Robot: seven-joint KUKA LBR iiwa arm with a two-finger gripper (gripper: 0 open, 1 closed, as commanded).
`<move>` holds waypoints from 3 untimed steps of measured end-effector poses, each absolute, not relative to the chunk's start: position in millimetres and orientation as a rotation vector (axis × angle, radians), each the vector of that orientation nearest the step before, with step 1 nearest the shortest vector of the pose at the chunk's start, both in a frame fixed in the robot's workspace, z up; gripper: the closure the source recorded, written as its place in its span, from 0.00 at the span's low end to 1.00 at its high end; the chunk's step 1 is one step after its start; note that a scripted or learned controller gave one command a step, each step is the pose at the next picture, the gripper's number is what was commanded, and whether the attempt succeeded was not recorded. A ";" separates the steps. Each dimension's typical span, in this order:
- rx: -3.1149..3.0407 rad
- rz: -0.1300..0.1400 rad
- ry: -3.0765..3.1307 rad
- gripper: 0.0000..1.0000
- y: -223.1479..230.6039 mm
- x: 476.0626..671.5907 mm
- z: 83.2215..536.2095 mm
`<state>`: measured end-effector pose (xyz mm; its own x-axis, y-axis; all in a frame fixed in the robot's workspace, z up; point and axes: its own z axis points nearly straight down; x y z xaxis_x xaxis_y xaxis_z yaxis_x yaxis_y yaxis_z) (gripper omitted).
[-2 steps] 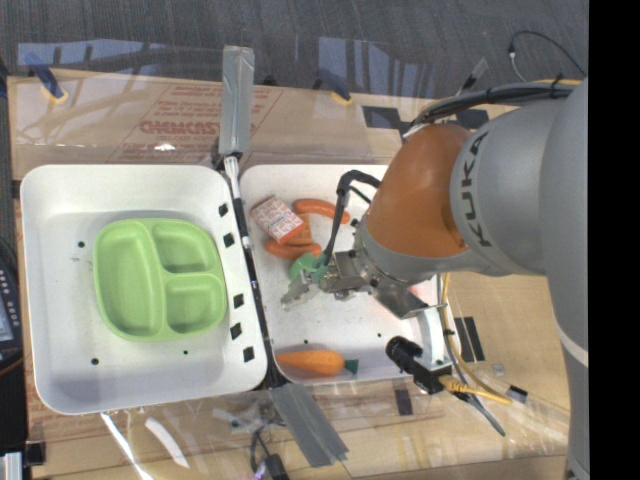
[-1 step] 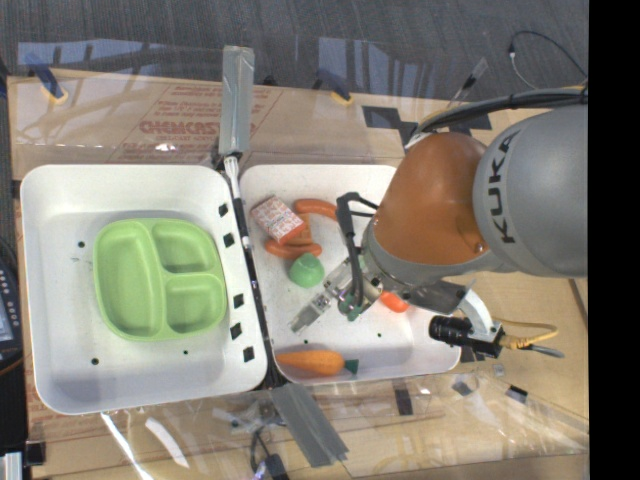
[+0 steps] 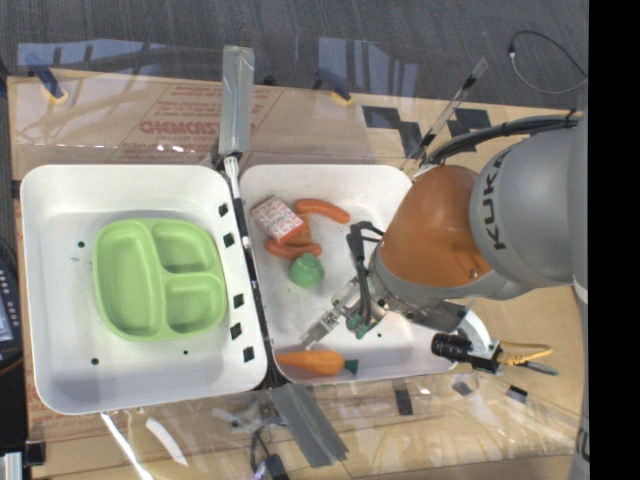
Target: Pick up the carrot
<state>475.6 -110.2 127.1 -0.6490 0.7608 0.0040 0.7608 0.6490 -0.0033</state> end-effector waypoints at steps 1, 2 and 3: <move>-1.931 0.003 -2.476 0.00 -106.4 532.5 159.5; -1.441 0.000 -2.790 0.00 -96.9 477.0 214.3; -1.460 0.000 -2.780 0.00 -107.7 476.8 91.8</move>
